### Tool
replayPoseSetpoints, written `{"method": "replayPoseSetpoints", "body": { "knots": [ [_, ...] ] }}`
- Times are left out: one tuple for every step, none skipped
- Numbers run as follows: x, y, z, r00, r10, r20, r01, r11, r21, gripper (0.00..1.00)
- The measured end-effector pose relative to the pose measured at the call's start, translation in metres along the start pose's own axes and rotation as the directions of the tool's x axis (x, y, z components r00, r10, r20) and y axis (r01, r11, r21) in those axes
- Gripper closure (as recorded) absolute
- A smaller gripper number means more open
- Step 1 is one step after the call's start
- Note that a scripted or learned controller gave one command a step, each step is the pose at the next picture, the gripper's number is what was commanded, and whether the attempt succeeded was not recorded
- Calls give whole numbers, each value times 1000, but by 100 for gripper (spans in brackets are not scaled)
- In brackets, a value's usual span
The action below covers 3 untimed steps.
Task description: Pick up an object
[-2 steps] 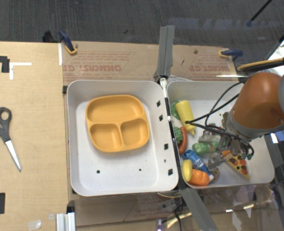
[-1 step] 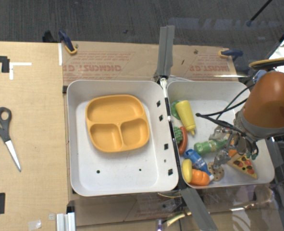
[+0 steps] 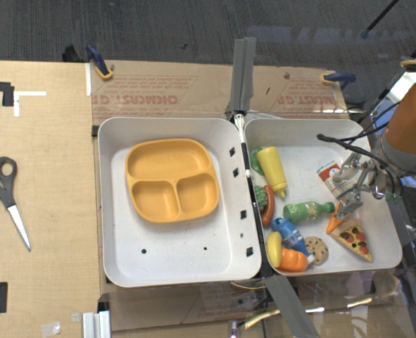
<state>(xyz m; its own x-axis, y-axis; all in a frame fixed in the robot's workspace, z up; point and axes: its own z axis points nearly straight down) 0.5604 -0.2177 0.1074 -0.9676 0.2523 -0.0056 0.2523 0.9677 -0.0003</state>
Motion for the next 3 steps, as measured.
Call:
{"method": "replayPoseSetpoints", "body": {
  "knots": [
    [14,13,5,999,24,21,-24,1000,3,0],
    [23,83,6,995,101,18,-101,995,-4,0],
    [69,88,11,985,173,8,-173,985,-3,0]
  ]
}}
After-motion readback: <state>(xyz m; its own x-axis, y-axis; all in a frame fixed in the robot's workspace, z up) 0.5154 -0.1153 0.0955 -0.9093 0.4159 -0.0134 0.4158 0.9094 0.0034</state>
